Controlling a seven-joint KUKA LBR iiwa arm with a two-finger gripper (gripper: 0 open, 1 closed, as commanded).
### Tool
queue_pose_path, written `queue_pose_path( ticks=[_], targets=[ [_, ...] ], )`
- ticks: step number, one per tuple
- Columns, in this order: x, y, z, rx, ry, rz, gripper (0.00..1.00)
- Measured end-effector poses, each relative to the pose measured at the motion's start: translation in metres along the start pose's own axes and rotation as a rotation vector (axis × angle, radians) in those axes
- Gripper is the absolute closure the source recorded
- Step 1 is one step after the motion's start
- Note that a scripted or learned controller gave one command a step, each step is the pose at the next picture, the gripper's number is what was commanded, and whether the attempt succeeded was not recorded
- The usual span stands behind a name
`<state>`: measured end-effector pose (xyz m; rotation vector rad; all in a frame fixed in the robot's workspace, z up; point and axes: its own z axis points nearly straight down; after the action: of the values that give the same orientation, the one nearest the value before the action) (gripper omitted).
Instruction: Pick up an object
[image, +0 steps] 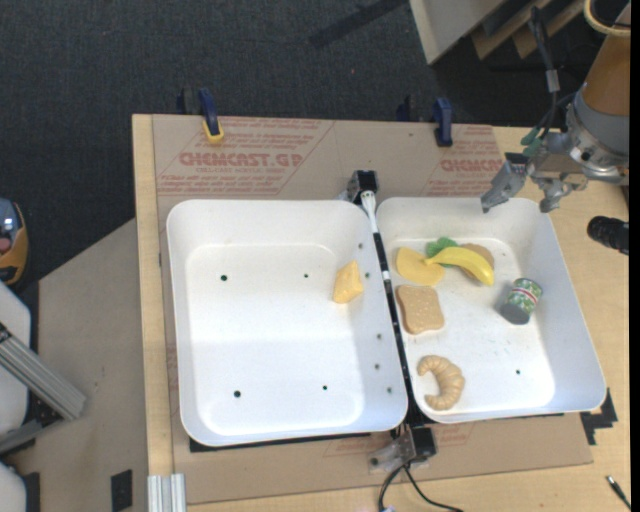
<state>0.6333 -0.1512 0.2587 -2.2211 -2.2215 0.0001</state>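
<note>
We find the gripper (523, 194) poised over the far right corner of the right bin (570, 330), its two fingers spread apart with nothing between them; it hangs clear of every item below.

Candidates in the right bin: a banana (466, 262) lying across the far middle, its stem end touching a yellow lemon-like piece (413, 265) with a green leafy scrap (440, 245) just behind; a slice of bread (421, 309) flat near the divider; a croissant (442, 381) near the front; a small green-labelled can (519, 299) on its side toward the right wall, apart from the rest. In the left bin (200, 330), one yellow wedge (348, 283) sits close to the divider.

Handling, as we judge it: all look like toy food, so light and probably hard plastic, smooth and somewhat slippery; nothing looks fragile.

- Banana: nearest to the gripper; we would take it across the narrow middle of its curve, fingers set crosswise to its length; its crowded stem end is best avoided.
- Can: rigid, isolated, but round and lying down, so it may roll; close on the curved wall across its axis.
- Bread: flat and low; poor purchase from above.
- Croissant: bumpy surface, likely grips well across its thick middle.
</note>
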Motion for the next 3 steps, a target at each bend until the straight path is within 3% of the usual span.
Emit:
queue_pose_path(
  ticks=[1, 2, 3],
  targets=[
    [0.000, 0.001, -0.011, -0.004, -0.001, -0.001, 1.00],
    [0.033, 0.036, -0.070, -0.010, -0.001, -0.005, 1.00],
    [0.053, 0.025, -0.121, -0.010, -0.001, -0.003, 1.00]
  ],
)
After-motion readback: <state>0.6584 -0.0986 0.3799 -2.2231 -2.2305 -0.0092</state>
